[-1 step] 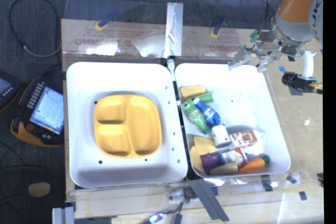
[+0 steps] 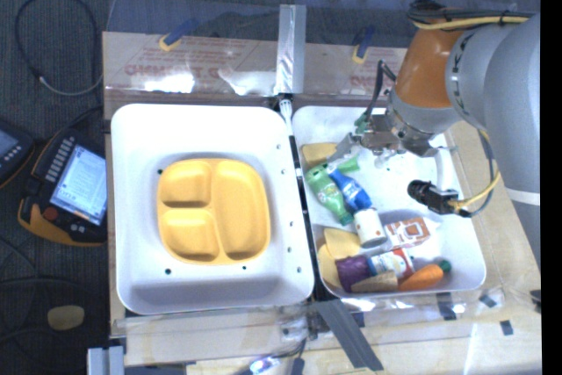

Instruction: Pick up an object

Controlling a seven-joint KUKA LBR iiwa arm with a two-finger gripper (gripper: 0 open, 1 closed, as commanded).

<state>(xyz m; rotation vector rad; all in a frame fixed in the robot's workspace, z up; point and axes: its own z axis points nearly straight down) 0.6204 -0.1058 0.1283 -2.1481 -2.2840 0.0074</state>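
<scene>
My gripper (image 2: 367, 139) hangs over the far part of the right bin (image 2: 470, 241), below the orange wrist band. Its tip is just above the upper end of a green pouch (image 2: 327, 189) and a yellow piece (image 2: 319, 155); I cannot make out anything held in it. Beside the pouch lies a blue bottle (image 2: 351, 191) with a white cap (image 2: 370, 227). Nearer the front lie a red and white packet (image 2: 407, 231), a purple object (image 2: 351, 268), an orange carrot (image 2: 423, 277) and a small labelled bottle (image 2: 395, 261).
The left bin (image 2: 132, 259) holds a yellow divided plate (image 2: 213, 208). A black cable connector (image 2: 430, 193) hangs over the right bin's right side. A hand-held controller (image 2: 66, 189) lies on the floor to the left.
</scene>
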